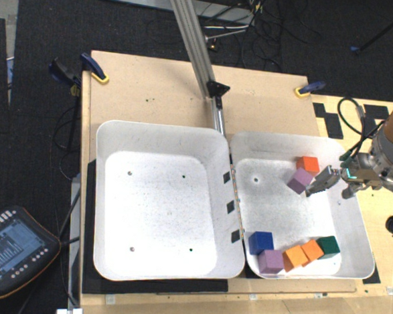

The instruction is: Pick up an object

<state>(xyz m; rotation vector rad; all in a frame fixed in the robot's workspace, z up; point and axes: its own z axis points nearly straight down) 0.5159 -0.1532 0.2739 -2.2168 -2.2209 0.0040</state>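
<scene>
Several small blocks lie in the right bin [357, 218]. An orange block [309, 165] and a purple block [300, 181] sit together near its far right. Along the front wall lie a blue block [261, 242], a second purple block [271, 261], a second orange block [296, 254] and a green block [327, 247]. My gripper [336, 185] hangs over the bin's right side, open, with nothing between its fingers. Its left finger [321, 181] is right beside the upper purple block.
The left bin [105, 140] stands beside the right one. A slanted metal pole [196, 44] runs down to the bins' shared far edge. Clamps [95, 69] sit at the board's far corners. A teach pendant [5, 247] lies off the bench at the lower left.
</scene>
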